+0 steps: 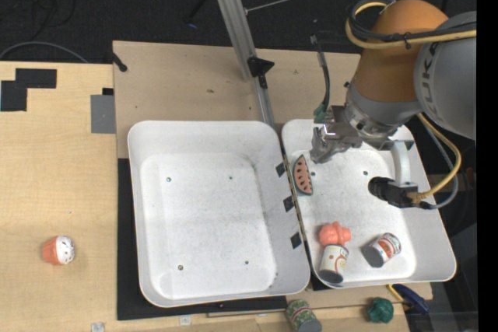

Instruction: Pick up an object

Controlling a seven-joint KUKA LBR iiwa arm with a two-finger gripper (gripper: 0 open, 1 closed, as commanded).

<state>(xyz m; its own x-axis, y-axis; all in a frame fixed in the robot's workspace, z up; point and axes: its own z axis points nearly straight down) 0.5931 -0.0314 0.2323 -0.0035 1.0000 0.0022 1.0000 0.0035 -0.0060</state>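
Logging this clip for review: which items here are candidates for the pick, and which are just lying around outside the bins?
In the right bin, within the job:
- watermelon slice toy
- orange-pink toy
- white cup
- small can
- gripper, above the bin's far end

Lying about:
- orange-and-white ball on the bench
- green toy at the front edge
- dark can at the front edge

Out on the pale worktop (54, 167), far left, sits a small orange-and-white ball (58, 250) — well apart from both bins. Along the front edge, a green lump (380, 310) and a patterned can (300, 315) — near each other. A metal rail (236, 19) slants overhead.
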